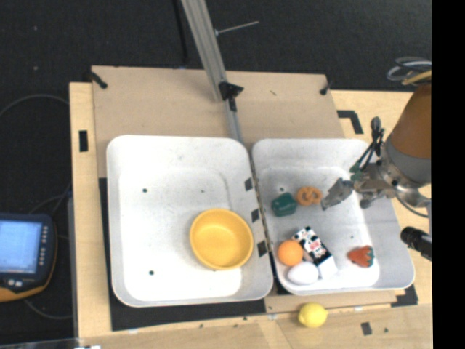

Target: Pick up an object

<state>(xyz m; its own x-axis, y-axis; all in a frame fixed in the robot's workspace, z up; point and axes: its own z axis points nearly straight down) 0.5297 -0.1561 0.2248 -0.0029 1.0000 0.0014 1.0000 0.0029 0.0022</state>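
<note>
The right bin point(305, 155) holds several small things. A dark green lump point(284, 204) and a small orange piece point(309, 195) lie near its middle. By the front wall sit an orange ball point(290, 252), a black-and-white patterned box point(312, 244) and a white egg shape point(303, 273). A red strawberry-like piece point(360, 256) lies at the front right. My gripper point(350, 195) hangs over the right half of this bin, just right of the small orange piece. It is open, with nothing between its fingers.
A yellow bowl point(221, 238) stands in the left bin point(145, 166) near the divider. A yellow lemon point(312, 315) lies on the bench in front of the right bin. A slanted metal post point(207, 42) rises behind the bins. A handheld screen point(22, 253) sits far left.
</note>
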